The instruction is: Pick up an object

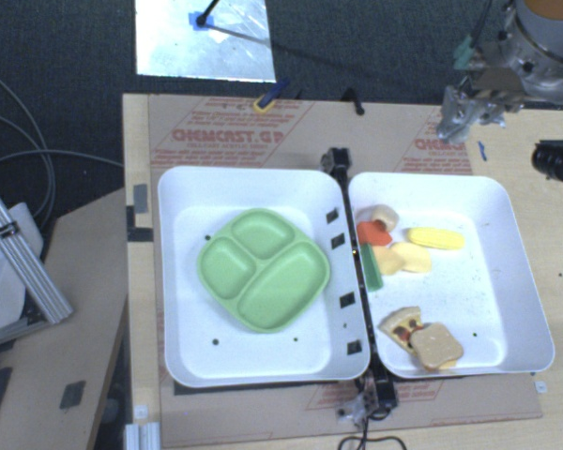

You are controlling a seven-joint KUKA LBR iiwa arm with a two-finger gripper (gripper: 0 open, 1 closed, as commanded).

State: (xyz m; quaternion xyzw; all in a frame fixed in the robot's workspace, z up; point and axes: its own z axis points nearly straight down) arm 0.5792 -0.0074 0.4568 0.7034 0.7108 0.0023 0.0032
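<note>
While gripper (pixel 455 120) hovers beyond right bin's (pixel 516 242) far edge (grip state: cannot tell), we see toy food (pixel 408 251) bunched near divider, nothing lifted yet.

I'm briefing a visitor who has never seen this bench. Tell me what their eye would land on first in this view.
The green divided plate stands out first, lying alone in the left white bin. Next comes the cluster of toy food in the right white bin: a yellow piece near the middle and a slice of bread at the near edge. The gripper hangs above the bench beyond the right bin's far rim, holding nothing visible.
</note>
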